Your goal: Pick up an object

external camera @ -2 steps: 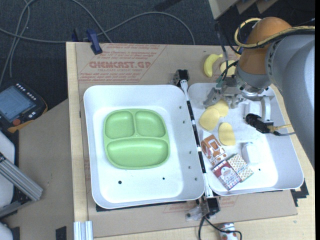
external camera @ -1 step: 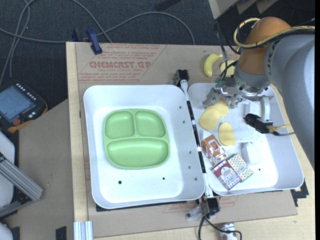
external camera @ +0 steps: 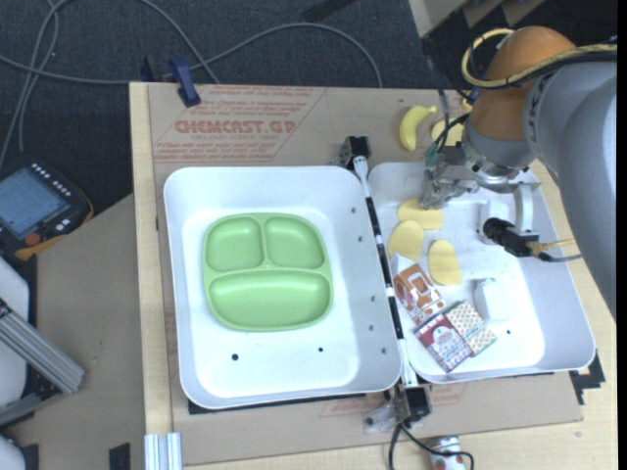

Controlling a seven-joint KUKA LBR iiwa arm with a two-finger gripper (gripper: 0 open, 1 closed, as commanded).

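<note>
Bins: 2 | green tray: 1 | yellow pieces: 4

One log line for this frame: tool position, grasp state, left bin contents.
tool: far end of right bin, above yellow pieces | grasp: unclear | left bin: green tray

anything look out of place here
One yellow piece lies on the bench outside the right bin, beyond its far edge, while the other yellow pieces sit inside it. Nothing looks spilled or damaged.
</note>
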